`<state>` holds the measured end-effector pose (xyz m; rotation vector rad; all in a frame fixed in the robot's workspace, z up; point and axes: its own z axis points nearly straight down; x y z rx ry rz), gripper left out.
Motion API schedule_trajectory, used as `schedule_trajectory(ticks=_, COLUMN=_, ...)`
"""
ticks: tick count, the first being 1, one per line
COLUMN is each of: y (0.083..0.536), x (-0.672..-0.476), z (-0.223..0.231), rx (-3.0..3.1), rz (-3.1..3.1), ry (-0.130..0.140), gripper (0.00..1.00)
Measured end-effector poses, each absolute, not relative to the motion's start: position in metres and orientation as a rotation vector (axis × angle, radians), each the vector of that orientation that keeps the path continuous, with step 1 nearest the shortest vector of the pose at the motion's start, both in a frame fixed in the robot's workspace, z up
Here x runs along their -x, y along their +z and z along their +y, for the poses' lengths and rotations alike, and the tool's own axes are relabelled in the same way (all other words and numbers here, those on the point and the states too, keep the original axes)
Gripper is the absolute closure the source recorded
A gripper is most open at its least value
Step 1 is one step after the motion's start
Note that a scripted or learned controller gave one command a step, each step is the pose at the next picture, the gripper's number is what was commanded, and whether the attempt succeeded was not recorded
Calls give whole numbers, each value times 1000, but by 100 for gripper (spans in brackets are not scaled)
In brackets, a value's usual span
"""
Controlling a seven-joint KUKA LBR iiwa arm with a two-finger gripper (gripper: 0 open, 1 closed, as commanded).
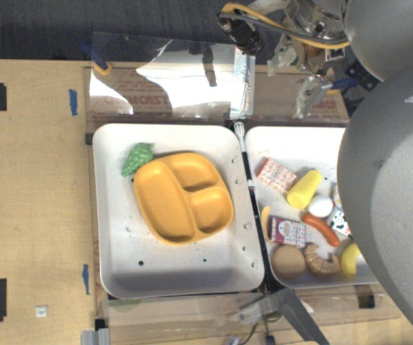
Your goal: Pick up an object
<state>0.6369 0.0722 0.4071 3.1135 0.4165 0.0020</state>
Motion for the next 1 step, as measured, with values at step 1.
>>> schedule_trajectory(ticks=1, y=322, x=-635, z=156, rx=-3124, rz=336, ry=-9, gripper=0)
